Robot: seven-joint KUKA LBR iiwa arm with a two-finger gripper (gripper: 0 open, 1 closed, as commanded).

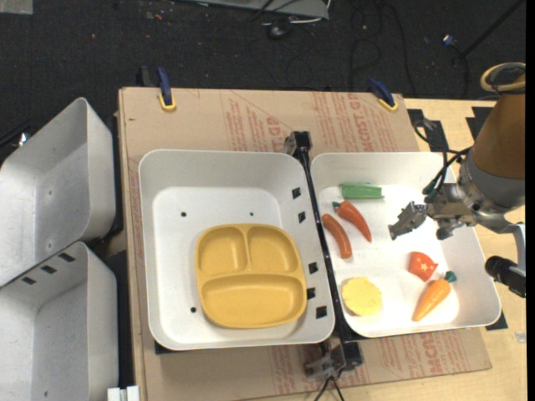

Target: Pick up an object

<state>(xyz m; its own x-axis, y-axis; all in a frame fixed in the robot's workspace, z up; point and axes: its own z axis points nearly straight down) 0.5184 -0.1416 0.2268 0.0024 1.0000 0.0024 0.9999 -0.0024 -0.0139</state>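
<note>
I see my gripper over the right bin, near the tomato; whether it's open, I can't tell.

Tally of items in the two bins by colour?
Green: 1, green block
Red: 3, chili pepper, sausage, small red piece
Orange: 1, carrot
Yellow: 2, round yellow piece, divided plate in left bin
Total: 7

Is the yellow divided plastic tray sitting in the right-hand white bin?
No, the yellow divided plastic tray sits in the left white bin.
</note>
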